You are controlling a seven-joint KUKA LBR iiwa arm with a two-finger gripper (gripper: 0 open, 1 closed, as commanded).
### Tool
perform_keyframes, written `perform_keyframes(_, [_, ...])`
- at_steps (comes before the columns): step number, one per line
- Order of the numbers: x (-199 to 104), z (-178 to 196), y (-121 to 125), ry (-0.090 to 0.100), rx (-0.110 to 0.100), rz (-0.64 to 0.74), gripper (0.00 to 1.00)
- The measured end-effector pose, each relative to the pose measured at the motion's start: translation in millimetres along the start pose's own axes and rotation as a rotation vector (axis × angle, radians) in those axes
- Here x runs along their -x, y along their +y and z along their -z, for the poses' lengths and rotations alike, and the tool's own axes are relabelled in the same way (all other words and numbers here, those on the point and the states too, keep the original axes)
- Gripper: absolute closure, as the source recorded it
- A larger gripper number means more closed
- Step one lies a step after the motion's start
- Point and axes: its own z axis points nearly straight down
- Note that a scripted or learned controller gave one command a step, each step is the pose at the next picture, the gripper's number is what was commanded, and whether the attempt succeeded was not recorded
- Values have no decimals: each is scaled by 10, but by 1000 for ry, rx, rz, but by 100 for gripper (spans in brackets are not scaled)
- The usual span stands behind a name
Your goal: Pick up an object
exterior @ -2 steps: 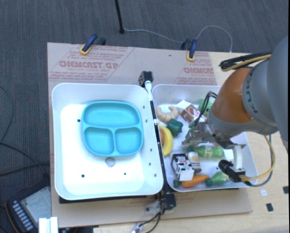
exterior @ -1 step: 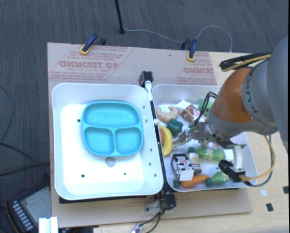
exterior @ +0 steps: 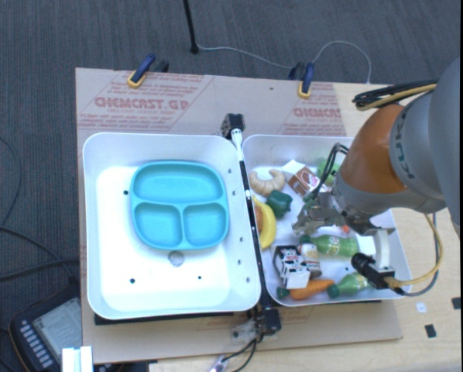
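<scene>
from above, the arm (exterior: 394, 157) reaches in from the right over the right bin (exterior: 402, 266), its hand (exterior: 318, 217) low among the toys; i cannot tell how the hand is set. just beside it lie a green bottle (exterior: 334, 246), a croissant (exterior: 267, 180), a banana (exterior: 267, 225) and a carrot (exterior: 312, 289). the left bin (exterior: 100, 208) holds a blue divided plate (exterior: 180, 205). both bins sit on the counter (exterior: 100, 103).

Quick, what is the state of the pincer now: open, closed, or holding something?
Pincer: low in the right bin among the toy food; open or closed cannot be told, and nothing is seen between its fingers.
</scene>
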Motion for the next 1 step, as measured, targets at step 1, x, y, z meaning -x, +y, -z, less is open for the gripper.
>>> perform_keyframes(1, [-1, -1, -1, 0, 0, 0, 0])
